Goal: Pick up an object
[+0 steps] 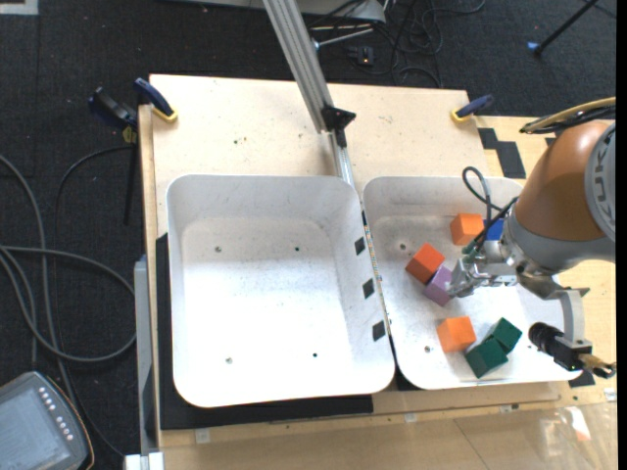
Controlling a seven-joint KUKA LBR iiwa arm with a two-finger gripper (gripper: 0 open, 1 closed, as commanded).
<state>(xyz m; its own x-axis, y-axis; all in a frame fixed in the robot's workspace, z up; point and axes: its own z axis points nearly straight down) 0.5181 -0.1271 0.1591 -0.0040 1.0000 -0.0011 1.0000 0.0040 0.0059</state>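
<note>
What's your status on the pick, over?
Gripper low in the right bin, at the purple block; grasp unconfirmed. Red-orange block touching the purple one. Orange blocks and green blocks lie apart.

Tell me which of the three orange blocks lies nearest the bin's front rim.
The orange block beside the green blocks; the other two orange ones lie farther back.

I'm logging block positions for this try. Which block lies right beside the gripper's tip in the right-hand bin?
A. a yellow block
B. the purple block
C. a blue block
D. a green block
B: the purple block sits directly left of the gripper, beside an orange block.
</note>
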